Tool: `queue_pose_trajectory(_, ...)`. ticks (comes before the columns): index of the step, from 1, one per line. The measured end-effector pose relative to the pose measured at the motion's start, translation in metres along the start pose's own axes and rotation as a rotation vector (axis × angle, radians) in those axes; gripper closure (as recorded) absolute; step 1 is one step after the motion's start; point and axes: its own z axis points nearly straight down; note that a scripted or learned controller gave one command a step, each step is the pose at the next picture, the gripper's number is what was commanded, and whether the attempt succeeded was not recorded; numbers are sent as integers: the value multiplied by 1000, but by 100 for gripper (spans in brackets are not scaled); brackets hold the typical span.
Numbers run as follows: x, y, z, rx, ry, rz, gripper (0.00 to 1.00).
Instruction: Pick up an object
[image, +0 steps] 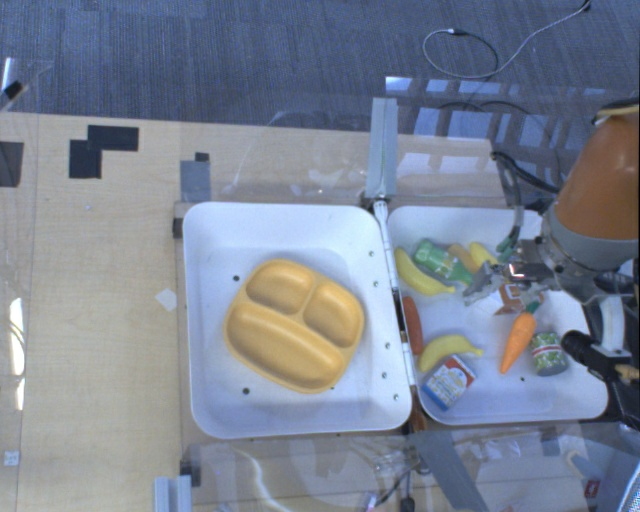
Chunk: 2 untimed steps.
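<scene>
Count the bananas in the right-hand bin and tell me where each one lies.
2. One banana lies at the right bin's left side beside the green packet; the other banana lies lower, above the small carton. More could be hidden under the arm.

— What lies in my right bin (590, 400)?
— A carrot (516, 341) standing slantwise, two bananas (448, 350), a green can (547, 353), a red-and-blue pouch (448, 383), a green packet (437, 259).

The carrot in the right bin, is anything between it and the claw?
Nothing visible blocks it. The claw hangs over the right bin, just up-left of the carrot. A small can sits close on the carrot's right side.
</scene>
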Motion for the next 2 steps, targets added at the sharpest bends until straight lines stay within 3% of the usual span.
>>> queue_pose_trajectory(1, 3, -14, 14, -4, -1, -151, 0)
queue_pose_trajectory(2, -50, -10, 134, -16, -4, -79, 0)
